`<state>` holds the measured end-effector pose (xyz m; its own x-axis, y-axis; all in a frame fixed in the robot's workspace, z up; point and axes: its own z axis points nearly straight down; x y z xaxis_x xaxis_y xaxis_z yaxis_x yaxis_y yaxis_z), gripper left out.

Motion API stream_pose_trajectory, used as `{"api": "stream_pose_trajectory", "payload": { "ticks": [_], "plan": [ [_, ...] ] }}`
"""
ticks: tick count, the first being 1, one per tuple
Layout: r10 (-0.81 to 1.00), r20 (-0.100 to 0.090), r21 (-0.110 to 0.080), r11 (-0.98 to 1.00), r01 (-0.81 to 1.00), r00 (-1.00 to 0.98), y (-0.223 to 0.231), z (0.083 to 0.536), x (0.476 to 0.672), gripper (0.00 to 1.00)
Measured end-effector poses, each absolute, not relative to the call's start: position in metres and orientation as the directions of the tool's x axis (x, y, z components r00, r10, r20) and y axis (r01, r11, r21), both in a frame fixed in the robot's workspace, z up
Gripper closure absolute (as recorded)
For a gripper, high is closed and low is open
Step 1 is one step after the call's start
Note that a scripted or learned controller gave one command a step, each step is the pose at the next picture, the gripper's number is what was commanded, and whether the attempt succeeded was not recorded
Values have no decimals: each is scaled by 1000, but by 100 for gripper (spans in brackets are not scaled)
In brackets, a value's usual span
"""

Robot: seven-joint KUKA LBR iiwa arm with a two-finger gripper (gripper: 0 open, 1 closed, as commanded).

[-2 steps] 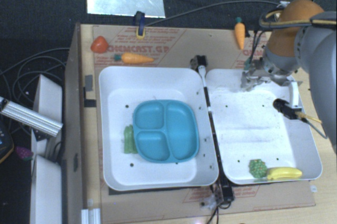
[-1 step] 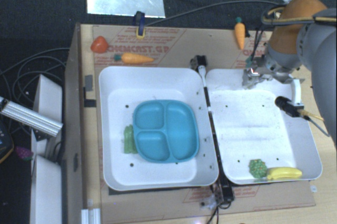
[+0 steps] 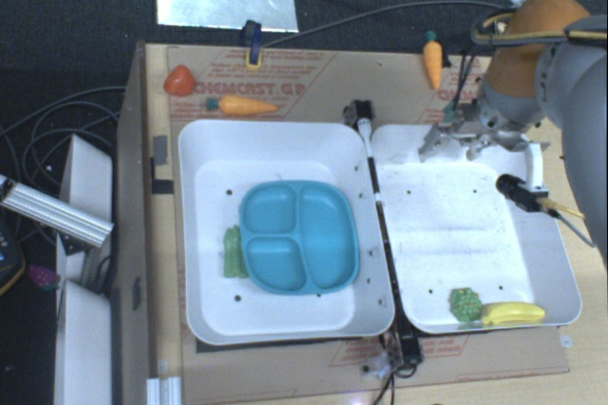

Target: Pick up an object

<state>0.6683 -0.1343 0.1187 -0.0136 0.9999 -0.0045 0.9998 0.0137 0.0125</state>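
while pincer (image 3: pixel 454 139) hovers at bin's far edge, banana (image 3: pixel 514 313) well apart

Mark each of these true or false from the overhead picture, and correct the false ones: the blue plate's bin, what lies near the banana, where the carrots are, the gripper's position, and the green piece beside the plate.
1. The blue divided plate lies in the left bin. True.
2. The yellow banana lies in the left bin. False: it is in the right bin, at its near edge.
3. The green broccoli sits right beside the banana. True.
4. Both carrots lie inside the bins. False: the long carrot and the upright carrot are on the cardboard behind the bins.
5. The gripper is over the left bin. False: it is at the right bin's far edge.
6. A green piece lies against the plate's left side. True.
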Motion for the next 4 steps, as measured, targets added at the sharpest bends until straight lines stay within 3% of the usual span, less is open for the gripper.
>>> {"api": "stream_pose_trajectory", "payload": {
  "ticks": [1, 4],
  "plan": [
    [1000, -6, 17, 15, 1000, -15, -135, 130, 669, 100],
    [1000, -9, 28, 21, 999, -21, -135, 164, 673, 100]
  ]
}}
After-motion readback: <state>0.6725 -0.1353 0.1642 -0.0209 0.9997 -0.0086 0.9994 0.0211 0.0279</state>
